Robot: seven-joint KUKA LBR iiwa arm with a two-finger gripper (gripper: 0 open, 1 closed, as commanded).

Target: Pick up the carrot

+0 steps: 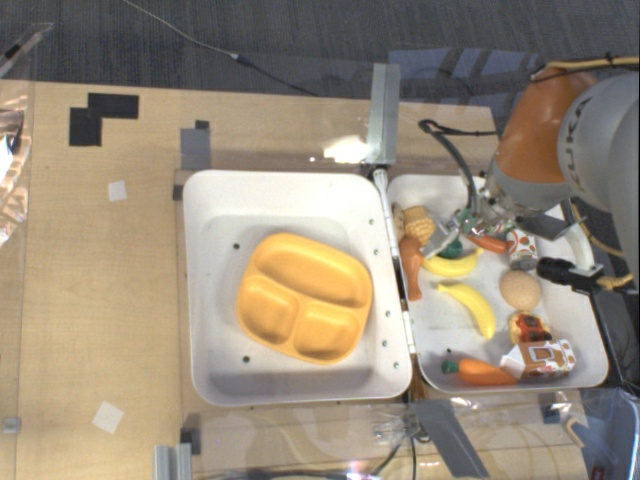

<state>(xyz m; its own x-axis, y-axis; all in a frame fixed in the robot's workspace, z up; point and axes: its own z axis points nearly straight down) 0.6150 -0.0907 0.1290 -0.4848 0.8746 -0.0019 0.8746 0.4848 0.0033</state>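
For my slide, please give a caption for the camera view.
Gripper low in the right bin among toy food; carrot near its front edge; yellow tray in the left bin.

So the surface (90, 298) is a light wood top, and two shallow white bins sit directly on it side by side, touching along one edge. The left bin (205, 298) is the bigger-looking one, well away from the fingers (470, 226); the right bin (590, 353) sits directly under them. There's a black L-shaped mark (100, 116) far off in the corner, plus a couple of small pale squares (118, 190) stuck flat on the wood.
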